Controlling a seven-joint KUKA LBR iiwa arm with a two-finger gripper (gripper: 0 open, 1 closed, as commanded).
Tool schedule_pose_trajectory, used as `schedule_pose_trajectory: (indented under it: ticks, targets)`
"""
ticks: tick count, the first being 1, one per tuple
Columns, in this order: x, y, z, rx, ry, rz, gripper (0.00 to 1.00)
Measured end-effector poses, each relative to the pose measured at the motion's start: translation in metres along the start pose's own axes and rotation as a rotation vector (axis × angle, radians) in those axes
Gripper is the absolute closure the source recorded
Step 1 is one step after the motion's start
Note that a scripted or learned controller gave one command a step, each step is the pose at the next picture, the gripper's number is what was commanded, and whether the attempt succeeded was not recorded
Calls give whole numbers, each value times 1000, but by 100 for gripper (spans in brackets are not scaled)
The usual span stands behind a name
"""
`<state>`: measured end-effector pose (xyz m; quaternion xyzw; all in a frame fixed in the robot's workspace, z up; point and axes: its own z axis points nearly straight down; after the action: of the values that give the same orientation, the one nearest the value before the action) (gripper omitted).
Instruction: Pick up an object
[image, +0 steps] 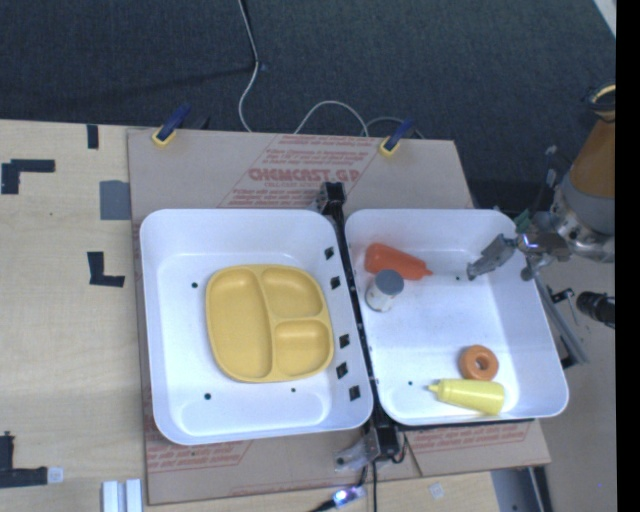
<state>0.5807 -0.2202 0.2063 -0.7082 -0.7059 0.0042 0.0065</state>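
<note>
In the right bin (520, 330) lie an orange carrot-shaped piece (395, 260) and a small jar with a grey lid (383, 289) near its far left corner. An orange ring (480, 362) and a yellow squeeze bottle (468, 395) lie near its front edge. My gripper (505, 262) hangs over the bin's far right corner, to the right of the orange piece and apart from it. It is open with nothing between its fingers.
The left bin (170, 300) holds a yellow divided plate (268, 322). A black hinge strip (347, 300) runs between the two bins. Cardboard (290, 175) lies under both bins, clipped at the back. The arm's wrist (590, 195) stands beyond the right bin's rim.
</note>
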Motion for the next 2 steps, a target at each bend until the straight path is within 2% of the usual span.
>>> schedule_pose_trajectory:
  ticks: [1, 2]
  targets:
    - [1, 3, -9, -13, -3, -4, 0]
    - [-2, 1, 56, -8, -2, -4, 0]
